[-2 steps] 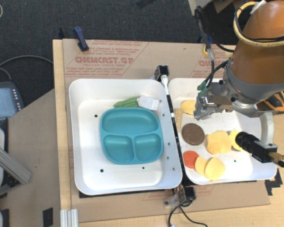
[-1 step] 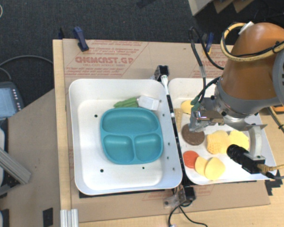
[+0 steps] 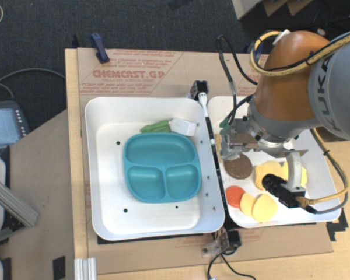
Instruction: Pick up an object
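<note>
My gripper (image 3: pixel 229 146) hangs low over the left part of the right bin (image 3: pixel 322 169), just above a brown round disc (image 3: pixel 240 167). I see nothing between its fingers. An orange disc (image 3: pixel 234 195) and a yellow round piece (image 3: pixel 263 207) lie near that bin's front edge. Another yellow piece (image 3: pixel 270 171) sits right of the brown disc, partly hidden by the wrist. In the left bin (image 3: pixel 96 156) rests a teal divided plate (image 3: pixel 161 167), with a green item (image 3: pixel 156 127) and a small white block (image 3: pixel 183 126) behind it.
The arm's orange band and grey wrist cover much of the right bin's back half. The rim between the two bins runs right beside the gripper. A cardboard sheet (image 3: pixel 128 72) lies under the bins, with a blue clamp (image 3: pixel 98 46) at its far left corner.
</note>
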Action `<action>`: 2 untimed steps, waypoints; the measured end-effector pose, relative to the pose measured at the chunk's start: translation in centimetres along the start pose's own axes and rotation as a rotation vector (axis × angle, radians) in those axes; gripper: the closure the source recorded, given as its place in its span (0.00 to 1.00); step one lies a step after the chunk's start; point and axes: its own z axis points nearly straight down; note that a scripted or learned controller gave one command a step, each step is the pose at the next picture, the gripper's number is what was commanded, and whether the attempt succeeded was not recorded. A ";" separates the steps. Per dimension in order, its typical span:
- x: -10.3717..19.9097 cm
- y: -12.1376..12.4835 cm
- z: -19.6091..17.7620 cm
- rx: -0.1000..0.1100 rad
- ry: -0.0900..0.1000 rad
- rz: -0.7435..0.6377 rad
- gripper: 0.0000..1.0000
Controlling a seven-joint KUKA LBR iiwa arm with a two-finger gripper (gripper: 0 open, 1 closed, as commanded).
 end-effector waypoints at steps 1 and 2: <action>3.7 -2.4 -11.6 -0.013 0.001 -0.004 1.00; 1.3 -2.4 -8.8 0.000 -0.001 0.003 1.00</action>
